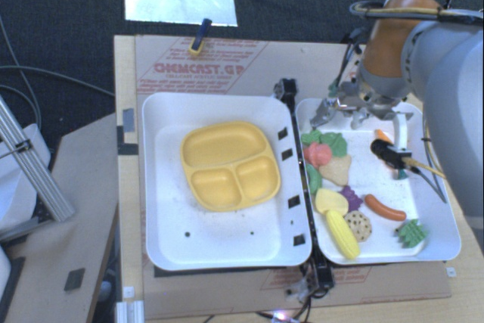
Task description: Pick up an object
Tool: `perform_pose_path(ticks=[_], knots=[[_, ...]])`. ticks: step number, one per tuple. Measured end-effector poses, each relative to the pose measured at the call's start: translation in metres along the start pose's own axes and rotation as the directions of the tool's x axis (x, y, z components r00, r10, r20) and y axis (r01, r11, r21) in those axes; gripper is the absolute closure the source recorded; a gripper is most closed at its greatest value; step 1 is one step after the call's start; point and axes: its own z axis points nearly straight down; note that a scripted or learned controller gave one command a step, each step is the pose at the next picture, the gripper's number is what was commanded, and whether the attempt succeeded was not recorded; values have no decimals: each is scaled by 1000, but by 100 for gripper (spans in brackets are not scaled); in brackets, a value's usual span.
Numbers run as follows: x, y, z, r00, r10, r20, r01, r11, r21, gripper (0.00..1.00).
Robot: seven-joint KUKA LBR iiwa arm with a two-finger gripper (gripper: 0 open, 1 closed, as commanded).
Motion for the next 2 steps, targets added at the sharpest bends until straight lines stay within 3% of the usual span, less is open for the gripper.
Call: perform_pose_path(ticks=[1, 2], knots=[[96, 3, -69, 1000, -10, -5, 10, 1000, -10, 0], [51, 1, -65, 1000, 5, 1, -5, 1000, -4, 0]])
